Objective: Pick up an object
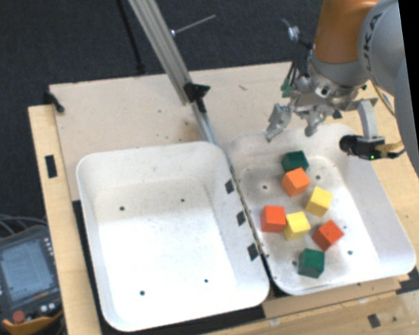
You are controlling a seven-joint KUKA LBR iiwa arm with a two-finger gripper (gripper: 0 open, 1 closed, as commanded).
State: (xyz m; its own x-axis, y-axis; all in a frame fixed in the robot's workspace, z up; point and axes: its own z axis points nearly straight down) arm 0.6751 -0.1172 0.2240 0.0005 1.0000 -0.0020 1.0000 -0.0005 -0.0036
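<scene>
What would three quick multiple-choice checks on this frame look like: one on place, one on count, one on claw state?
1. Which bin holds the blocks?
A. The one on the view's left
B. The one on the view's right
C. Both

2. How many blocks lie in that bin?
A. Five
B. Seven
C. Nine

3. How does the claw stand?
A. Open, above the bin's far edge, holding nothing
B. Shut on a yellow block
C. Pressed down among the blocks

Answers:
1 B: all the blocks sit in the right bin, next to the left bin.
2 B: two green blocks, three orange or red blocks and two yellow blocks make seven.
3 A: the claw has its fingers spread with nothing between them, beyond the nearest green block.
</scene>
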